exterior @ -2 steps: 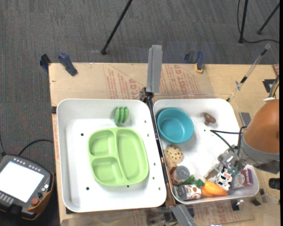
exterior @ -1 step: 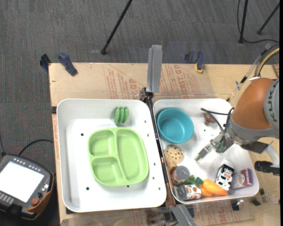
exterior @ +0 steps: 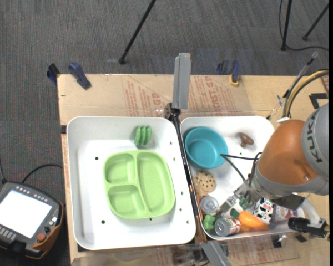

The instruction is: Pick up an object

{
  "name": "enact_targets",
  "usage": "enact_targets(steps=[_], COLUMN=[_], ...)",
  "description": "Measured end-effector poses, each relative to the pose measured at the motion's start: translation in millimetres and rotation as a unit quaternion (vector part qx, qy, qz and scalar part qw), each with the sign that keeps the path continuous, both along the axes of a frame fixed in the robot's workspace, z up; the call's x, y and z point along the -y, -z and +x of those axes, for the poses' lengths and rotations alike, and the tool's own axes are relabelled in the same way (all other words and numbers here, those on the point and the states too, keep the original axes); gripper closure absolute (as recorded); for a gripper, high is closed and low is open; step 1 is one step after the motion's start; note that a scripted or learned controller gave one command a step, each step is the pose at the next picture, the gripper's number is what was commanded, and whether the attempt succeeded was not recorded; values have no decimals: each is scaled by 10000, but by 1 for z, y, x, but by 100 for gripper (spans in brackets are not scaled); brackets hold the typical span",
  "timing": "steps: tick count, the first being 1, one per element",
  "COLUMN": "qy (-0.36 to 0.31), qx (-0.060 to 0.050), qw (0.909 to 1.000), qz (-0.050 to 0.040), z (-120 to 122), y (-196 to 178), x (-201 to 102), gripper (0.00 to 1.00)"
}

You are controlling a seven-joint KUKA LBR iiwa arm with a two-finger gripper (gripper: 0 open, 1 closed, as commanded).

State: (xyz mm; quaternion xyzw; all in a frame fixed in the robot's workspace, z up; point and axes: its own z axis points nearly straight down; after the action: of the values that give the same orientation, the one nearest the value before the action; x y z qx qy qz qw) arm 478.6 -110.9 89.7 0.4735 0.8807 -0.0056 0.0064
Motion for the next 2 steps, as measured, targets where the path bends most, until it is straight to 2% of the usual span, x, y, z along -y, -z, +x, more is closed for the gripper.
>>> enact_targets(steps=[1,2], qy=[155,435], qx=[28,1], qw=[9999,9990], qz=[66,74], z=[87,153], y=[-88,-17], x=[37,30], gripper=[0,0])
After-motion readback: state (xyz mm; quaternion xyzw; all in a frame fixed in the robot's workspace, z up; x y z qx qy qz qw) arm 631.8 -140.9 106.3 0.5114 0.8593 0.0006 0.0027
